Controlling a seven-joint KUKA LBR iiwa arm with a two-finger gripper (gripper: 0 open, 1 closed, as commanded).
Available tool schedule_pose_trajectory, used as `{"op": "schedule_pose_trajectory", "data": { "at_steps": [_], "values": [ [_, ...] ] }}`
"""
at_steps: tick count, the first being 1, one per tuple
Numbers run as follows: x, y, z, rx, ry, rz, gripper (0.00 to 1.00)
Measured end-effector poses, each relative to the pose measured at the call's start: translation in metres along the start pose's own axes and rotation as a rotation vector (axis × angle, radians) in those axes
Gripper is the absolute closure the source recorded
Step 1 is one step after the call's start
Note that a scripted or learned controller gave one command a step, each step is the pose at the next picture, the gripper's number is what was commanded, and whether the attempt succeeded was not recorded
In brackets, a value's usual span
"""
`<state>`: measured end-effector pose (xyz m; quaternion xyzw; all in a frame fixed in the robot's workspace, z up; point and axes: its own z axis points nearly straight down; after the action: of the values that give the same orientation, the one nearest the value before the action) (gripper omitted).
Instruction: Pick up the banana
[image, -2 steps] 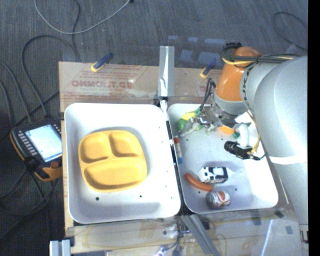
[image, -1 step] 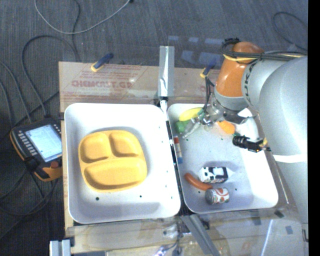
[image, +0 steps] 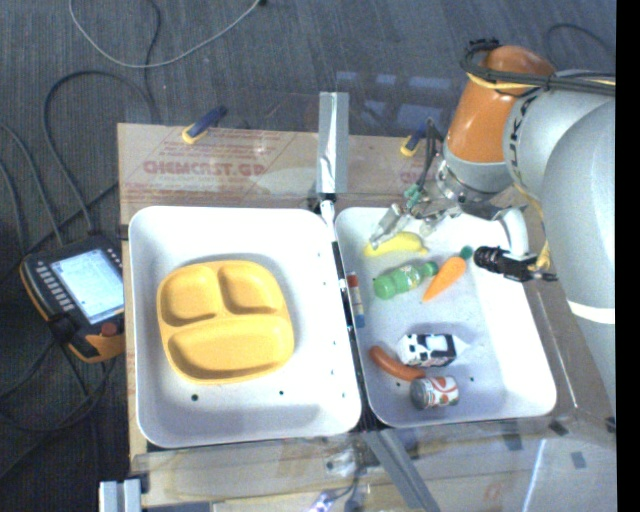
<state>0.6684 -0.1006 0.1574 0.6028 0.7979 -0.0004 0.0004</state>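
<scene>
Your gripper (image: 392, 225) hangs over the right bin's (image: 520, 380) upper left corner, fingers spread apart and holding nothing. The banana (image: 397, 245) lies just below its fingertips, toward the frame's bottom, long axis running left to right, above the green bottle (image: 404, 279).

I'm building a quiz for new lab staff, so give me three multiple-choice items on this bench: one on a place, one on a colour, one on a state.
1. Where does the banana lie?
A. right bin
B. left bin
C. floor

2. What colour is the divided tray?
A. blue
B. yellow
C. black

3. How does the can rest?
A. upright
B. stacked on the carrot
C. on its side

Answers: 1 A, it lies at the far end of the right bin, under the gripper. 2 B, it is yellow against the white left bin. 3 C, its side faces up.
</scene>
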Motion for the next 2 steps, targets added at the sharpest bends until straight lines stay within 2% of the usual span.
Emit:
{"op": "schedule_pose_trajectory", "data": {
  "at_steps": [1, 2],
  "values": [
    [-0.0132, -0.0034, 0.0690, 0.003, -0.002, -0.076, 0.00],
    [-0.0130, -0.0057, 0.0620, 0.014, -0.001, -0.078, 1.00]
  ]
}}
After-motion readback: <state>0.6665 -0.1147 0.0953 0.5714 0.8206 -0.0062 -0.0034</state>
